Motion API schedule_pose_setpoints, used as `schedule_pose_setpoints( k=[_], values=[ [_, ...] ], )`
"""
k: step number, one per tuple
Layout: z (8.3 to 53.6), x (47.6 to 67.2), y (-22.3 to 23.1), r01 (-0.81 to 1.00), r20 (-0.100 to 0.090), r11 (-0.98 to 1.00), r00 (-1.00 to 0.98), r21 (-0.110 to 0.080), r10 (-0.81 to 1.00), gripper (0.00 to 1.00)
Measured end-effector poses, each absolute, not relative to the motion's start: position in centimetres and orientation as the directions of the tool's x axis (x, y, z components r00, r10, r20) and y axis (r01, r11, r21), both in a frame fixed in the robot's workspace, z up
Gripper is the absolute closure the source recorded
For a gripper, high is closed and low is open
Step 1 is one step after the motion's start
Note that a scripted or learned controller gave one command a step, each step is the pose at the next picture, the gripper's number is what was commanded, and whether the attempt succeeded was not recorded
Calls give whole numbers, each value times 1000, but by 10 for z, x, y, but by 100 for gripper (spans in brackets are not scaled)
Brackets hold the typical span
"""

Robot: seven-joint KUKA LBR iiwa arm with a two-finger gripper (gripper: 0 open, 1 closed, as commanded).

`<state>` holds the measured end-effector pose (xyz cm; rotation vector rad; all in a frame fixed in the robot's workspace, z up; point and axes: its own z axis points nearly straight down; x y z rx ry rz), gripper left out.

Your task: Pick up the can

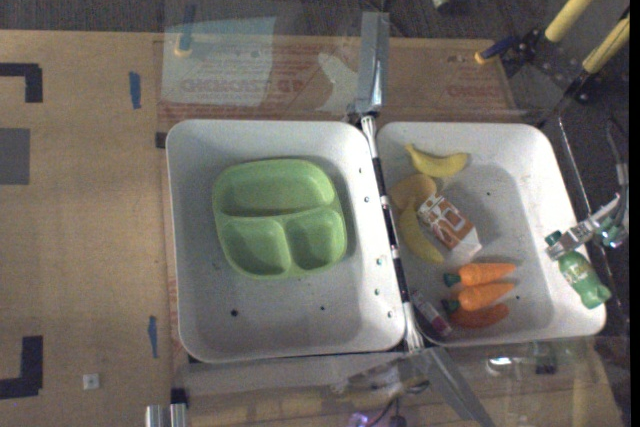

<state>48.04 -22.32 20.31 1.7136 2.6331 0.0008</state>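
A small dark can point(431, 315) lies on its side in the near left corner of the right bin point(520, 147), against the divider between the bins. Its far end touches the leaves of the carrots point(483, 292). It is slim, partly shadowed, and its label is too small to read.
The right bin also holds two bananas point(436, 161), a small white and orange carton point(448, 223) and three orange carrots. A green bottle point(579, 277) lies on that bin's right rim. In the left bin point(200, 315) sits a green divided plate point(281, 217).
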Motion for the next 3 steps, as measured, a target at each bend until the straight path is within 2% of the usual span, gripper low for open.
schedule_pose_setpoints(
  k=[1, 2, 3],
  values=[
    [234, 481, -224, 706, -5, 708, -708, 2, 706, 100],
    [315, 481, -225, 878, -5, 479, -479, 3, 878, 100],
    [269, 481, -223, 883, 0, 470, -470, 0, 883, 100]
  ],
)
